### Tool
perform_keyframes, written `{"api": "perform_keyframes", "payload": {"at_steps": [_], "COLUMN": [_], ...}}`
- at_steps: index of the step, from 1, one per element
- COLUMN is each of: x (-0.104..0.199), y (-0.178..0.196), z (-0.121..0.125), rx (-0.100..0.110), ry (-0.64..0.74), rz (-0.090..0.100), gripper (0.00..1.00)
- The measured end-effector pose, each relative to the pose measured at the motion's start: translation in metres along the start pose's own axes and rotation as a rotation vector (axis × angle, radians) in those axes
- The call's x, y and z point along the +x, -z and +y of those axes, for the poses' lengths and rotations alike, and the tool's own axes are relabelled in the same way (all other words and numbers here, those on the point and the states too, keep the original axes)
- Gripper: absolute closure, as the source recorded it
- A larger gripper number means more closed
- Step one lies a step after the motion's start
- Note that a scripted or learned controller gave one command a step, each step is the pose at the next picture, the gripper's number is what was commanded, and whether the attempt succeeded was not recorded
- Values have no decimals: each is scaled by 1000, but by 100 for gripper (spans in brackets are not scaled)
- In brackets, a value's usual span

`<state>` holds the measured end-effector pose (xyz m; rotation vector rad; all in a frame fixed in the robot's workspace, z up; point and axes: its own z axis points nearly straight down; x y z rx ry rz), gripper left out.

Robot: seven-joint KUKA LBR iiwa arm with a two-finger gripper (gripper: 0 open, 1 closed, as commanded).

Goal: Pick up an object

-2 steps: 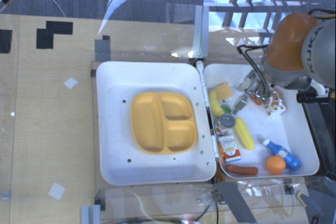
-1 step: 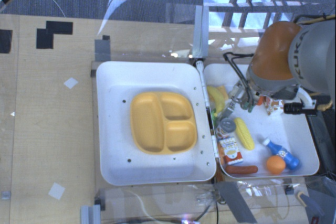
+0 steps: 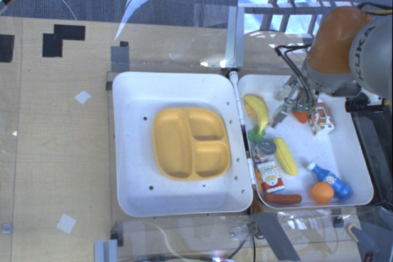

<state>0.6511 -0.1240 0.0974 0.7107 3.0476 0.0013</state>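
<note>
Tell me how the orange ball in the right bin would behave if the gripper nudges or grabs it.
The orange ball looks round and smooth, so a nudge would probably roll it. The blue bottle lies against it and the bin wall is close, which may stop the roll. Its curved surface could slip out of a pinch.

Two bins side by side on the bench (image 3: 55, 150). In the left bin (image 3: 132, 193), near its middle, a divided plate (image 3: 190, 143). In the right bin (image 3: 359, 156): banana (image 3: 256, 108) at the left rear, corn cob (image 3: 285, 156) in front of it, small carton (image 3: 269, 173) by the left wall, sausage (image 3: 282, 198) at the front. Orange (image 3: 322, 192) front right, touching a bottle (image 3: 328, 179). Gripper (image 3: 288, 108) over the rear part, right of the banana, perhaps close to a small box (image 3: 322, 120).
</note>
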Motion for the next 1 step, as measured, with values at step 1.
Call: {"api": "perform_keyframes", "payload": {"at_steps": [1], "x": [28], "y": [14], "z": [15], "rx": [5], "ry": [-272], "rz": [0], "gripper": [0]}}
